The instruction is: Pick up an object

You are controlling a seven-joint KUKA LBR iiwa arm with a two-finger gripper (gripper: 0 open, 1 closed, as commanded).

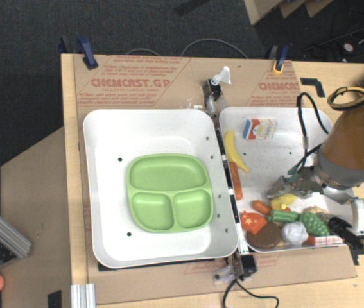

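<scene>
My gripper [289, 187] is low in the right bin [278, 153], near its front right, above a heap of toy food. Just under it lies a small yellow piece [283, 201], partly covered by the gripper. Around that piece are an orange ball [262, 206], a red star-marked piece [252, 222], a brown disc [266, 236], a green pod [284, 216], a bumpy green piece [314, 224] and a white ball [293, 232]. Nothing is visibly lifted off the heap.
A banana [234, 150] and a red-orange stick [235, 176] lie along the right bin's left wall. A white, blue and red carton [259, 128] sits at its back. The left bin [104, 140] holds a green three-part tray [169, 192]. The arm's orange band [356, 140] hangs over the right rim.
</scene>
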